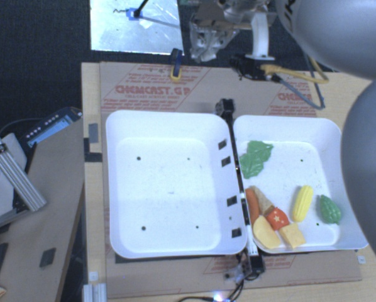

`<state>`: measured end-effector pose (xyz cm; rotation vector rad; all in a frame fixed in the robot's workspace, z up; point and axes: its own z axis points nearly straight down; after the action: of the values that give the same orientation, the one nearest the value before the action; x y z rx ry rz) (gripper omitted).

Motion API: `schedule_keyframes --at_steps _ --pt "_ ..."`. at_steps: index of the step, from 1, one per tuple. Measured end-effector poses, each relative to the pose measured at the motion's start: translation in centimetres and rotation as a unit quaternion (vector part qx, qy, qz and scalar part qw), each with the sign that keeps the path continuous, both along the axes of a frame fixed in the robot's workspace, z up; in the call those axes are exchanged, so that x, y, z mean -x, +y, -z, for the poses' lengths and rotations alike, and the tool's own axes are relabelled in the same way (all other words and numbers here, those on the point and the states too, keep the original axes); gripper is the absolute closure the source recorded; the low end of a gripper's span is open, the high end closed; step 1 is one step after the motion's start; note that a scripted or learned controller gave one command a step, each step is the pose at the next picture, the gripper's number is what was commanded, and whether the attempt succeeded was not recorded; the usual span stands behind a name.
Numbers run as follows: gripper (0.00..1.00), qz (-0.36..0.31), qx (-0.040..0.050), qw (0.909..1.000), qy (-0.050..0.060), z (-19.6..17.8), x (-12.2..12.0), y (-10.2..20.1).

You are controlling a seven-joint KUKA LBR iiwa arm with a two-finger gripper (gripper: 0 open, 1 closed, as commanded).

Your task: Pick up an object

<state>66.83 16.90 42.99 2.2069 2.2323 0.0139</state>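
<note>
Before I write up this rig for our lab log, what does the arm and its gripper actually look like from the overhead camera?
The arm is made of large, rounded, smooth grey housings, with dark lettering partly visible on one of them. At its end, the gripper is a compact assembly of pale grey and metallic parts, blurred here. A white cylindrical piece stands beside it, and a yellowish cable and grey cables trail from a black fitting nearby.

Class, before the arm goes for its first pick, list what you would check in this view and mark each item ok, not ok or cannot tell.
1. Objects available in the right bin: ok; corn cob, lettuce leaf and others lie there.
2. Corn cob stands apart from its neighbours: ok.
3. Gripper above the right bin: not ok; it hangs beyond the bins' far edge.
4. Gripper free of any object: cannot tell.
5. Left bin ready for a drop: ok.
</note>
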Motion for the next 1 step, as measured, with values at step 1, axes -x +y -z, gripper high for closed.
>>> schedule_keyframes --at_steps 1 --pt "1.00 0.003 0.0015 1.0000 0.001 -2.96 0.31 2.17"
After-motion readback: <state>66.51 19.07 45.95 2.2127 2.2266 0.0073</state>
